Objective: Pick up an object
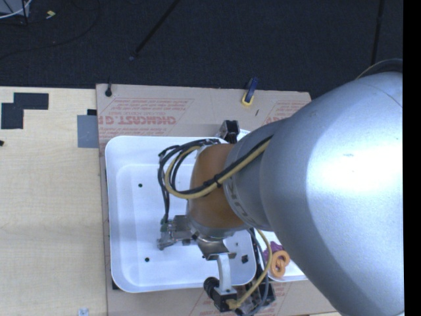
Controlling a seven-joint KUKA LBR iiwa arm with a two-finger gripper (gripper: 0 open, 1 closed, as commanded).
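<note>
Grey arm [329,196] reaches over the left bin [122,196], its gripper [172,234] near the front edge, grip state impossible to tell.

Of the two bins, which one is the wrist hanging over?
The left bin: the orange band and gripper sit above its floor. The other bin is mostly covered by the grey arm.

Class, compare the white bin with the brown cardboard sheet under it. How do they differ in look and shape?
The white bin is plain and glossy; the cardboard sheet is matte brown with red printed lettering. The bin has rounded corners and a raised rim; the sheet lies flat with square corners. Both are roughly rectangular and partly covered by the arm.
</note>
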